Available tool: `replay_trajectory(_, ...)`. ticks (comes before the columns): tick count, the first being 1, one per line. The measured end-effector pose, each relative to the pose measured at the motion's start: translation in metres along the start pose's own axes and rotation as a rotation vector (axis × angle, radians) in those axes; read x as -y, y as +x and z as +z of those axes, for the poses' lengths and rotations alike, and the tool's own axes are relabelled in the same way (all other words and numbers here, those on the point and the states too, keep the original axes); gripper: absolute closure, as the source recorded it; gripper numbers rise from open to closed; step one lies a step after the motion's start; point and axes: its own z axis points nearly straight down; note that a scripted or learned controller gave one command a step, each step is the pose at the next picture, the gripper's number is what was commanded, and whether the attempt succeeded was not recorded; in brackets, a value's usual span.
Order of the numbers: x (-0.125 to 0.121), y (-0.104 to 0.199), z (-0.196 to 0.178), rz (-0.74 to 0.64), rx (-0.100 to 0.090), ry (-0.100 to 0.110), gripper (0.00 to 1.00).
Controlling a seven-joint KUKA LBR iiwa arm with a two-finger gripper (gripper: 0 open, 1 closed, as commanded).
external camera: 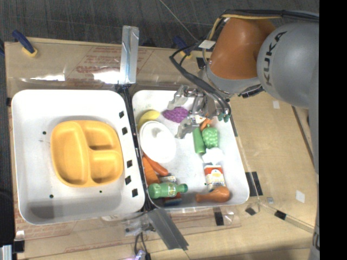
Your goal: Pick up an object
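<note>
Grey arm with orange band reaching in from 3 o'clock, its gripper point(191, 112) hanging low over the 12 o'clock part of the right bin point(238, 167). Impossible to tell whether the grip is released or clenched: just a tangle of bright metal seen from above, with nothing plainly caught in it. Nearest to it, a small bunch of purple grapes point(174, 114): toy-like, knobbly, deep violet, lying on the white floor near the bin's 12 o'clock wall, at the gripper's 9 o'clock and just beside or touching the metal, hard to say which. At the grapes' 9 o'clock, a yellow lemon point(149, 116), partly tucked behind a white bowl point(157, 141) at its 6 o'clock. At the gripper's 5 o'clock, an orange scrap point(205, 124), and below that a smooth green stick point(198, 141) side by side with a bumpy green lump point(211, 137). Farther toward 6 o'clock, a white bottle point(214, 169) with a red label, then an orange piece point(213, 196) against the near wall. At the bin's 7 o'clock corner, a green bottle point(167, 189) lying on its side, with a carrot point(152, 168) just above it along the dividing wall. In the left bin point(27, 123), a yellow tray point(87, 151) with three compartments, well apart from the gripper.
</note>
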Motion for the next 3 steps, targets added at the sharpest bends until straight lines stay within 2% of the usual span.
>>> replay_trajectory(1, 0.0563, 0.0136, 0.1177, 0.102, -0.001, -0.001, 0.00)
replay_trajectory(3, 0.0556, 0.0128, 0.1165, 0.100, 0.001, -0.001, 0.00)
